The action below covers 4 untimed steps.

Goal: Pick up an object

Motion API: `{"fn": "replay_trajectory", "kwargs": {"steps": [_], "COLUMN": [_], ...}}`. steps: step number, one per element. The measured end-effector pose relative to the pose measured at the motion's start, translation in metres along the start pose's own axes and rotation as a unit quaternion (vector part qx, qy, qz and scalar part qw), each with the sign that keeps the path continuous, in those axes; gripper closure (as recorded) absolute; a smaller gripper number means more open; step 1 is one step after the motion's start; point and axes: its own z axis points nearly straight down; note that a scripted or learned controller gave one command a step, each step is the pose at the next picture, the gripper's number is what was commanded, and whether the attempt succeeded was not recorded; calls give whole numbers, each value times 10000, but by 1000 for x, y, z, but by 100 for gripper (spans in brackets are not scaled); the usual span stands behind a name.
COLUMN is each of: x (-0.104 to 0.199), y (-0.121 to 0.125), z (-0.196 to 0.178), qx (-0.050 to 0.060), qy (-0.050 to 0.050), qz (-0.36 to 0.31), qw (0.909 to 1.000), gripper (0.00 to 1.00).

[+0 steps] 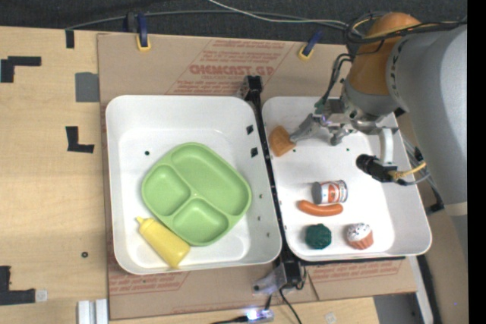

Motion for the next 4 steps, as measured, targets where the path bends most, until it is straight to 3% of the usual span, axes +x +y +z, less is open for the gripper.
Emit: {"fn": "replay_trajectory", "kwargs": {"steps": [1,2,3,4], "x": [0,2,-7,3], "y": [2,5,4,7], "z": [0,-12,-65,-123], "qx": [-11,-72,-15,-19], "qy": [4,8,0,4], "qz": [-12,-12,-1,-6], "qw": [10000,10000,10000,10000], "gripper": [0,100,100,100]}}
